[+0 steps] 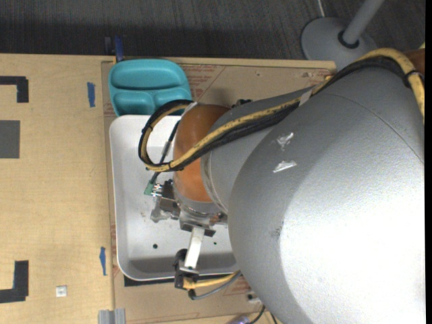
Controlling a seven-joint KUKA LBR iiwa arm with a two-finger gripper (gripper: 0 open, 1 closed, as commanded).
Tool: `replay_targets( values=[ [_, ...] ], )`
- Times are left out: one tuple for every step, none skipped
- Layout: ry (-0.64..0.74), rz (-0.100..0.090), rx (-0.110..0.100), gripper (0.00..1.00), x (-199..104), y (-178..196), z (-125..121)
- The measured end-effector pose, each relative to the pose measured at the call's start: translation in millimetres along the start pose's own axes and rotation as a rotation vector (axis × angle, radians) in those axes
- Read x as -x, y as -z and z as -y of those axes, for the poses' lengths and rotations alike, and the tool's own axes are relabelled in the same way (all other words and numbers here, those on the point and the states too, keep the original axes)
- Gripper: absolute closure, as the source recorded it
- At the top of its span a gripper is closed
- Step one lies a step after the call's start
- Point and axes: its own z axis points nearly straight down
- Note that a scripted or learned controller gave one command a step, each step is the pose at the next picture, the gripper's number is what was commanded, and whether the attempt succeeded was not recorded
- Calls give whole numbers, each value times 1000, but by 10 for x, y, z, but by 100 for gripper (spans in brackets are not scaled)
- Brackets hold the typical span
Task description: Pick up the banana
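Note:
My gripper (160, 204) hangs low over the white bin (128, 181), near the middle of the part of the bin that I can see. The grey arm and its orange band (192, 154) reach in from the right and cover most of the bin's right side and everything under it. A small green bit (148, 187) shows at the gripper's left edge; I cannot tell what it is. The bare bin floor to the left of the gripper has a few dark specks on it.
A teal plastic tray (148, 86) lies just beyond the bin's far edge. The tan bench top (54, 181) stretches to the left, with black and blue tape marks. A grey stand base (331, 39) sits on the floor at the top right.

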Motion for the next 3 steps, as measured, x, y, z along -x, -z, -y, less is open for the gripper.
replay_targets(
  values=[
    [-162, -1, 0, 0, -4, 183, -1],
    [318, -3, 1, 0, 123, -495, -48],
    [50, -3, 3, 0, -181, -493, -646]
  ],
)
